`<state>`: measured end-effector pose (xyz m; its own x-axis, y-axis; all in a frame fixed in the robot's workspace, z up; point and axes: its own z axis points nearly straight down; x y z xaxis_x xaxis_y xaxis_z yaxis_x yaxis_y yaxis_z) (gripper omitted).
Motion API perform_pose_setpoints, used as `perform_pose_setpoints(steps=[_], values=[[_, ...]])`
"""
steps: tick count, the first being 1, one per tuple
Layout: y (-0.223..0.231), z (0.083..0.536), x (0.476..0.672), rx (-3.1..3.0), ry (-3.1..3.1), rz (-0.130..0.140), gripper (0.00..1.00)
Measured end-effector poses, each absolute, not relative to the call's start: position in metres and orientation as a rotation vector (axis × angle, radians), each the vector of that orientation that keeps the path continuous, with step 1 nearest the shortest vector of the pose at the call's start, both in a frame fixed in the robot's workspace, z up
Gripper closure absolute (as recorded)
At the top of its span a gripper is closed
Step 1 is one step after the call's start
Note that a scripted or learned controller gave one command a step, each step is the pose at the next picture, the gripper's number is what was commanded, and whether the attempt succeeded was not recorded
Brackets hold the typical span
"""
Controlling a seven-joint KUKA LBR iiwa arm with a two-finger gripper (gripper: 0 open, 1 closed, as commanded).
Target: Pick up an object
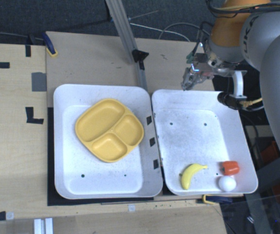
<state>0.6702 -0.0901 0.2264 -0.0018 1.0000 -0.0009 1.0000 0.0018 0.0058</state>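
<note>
Camera view: gripper (190, 80) hangs over far rim of right bin (188, 95), nothing seen betw. its fingers; gap betw. them too small to read, can't tell. Candidates sit along near wall of that bin: banana (191, 174), w/ white ball (227, 183) touching orange block (231, 167) at near-right corner; left bin (62, 130) has yellow divided plate (109, 129). Judgement: banana best target, apart from others; come straight down, close across its narrow width; bin centre open for travel; near wall crowds the approach.
</note>
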Motion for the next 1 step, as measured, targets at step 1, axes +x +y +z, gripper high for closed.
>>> perform_pose_setpoints(steps=[1], values=[[-0.0898, 0.2803, 0.6713, 2.216, 2.221, 0.005, 1.0]])
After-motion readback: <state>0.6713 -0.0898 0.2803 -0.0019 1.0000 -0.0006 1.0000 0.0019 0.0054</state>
